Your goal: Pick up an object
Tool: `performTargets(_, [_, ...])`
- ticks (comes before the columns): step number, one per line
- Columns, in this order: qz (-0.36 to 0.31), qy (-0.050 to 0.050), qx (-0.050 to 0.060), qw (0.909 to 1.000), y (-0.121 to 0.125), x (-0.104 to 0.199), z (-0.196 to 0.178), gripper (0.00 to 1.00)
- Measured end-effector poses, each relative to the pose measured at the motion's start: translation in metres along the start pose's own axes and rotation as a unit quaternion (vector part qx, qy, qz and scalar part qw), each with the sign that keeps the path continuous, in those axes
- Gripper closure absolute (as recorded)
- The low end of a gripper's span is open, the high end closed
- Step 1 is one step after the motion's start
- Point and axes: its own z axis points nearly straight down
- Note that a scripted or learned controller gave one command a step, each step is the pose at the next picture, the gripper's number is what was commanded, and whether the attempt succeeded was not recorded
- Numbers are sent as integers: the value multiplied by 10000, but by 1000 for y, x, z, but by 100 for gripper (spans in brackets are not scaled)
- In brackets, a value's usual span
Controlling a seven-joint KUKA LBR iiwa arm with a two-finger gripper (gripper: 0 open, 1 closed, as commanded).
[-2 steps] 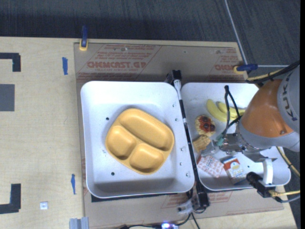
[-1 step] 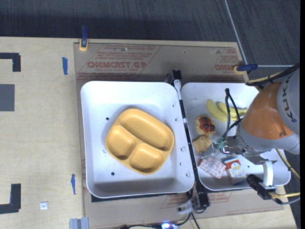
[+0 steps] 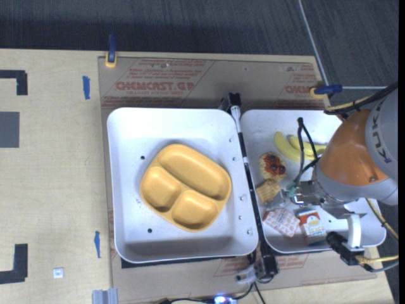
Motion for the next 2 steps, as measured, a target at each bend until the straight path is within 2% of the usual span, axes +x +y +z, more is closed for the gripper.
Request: performTargets(2, [-2,5,0,10000,0,-1,0,0])
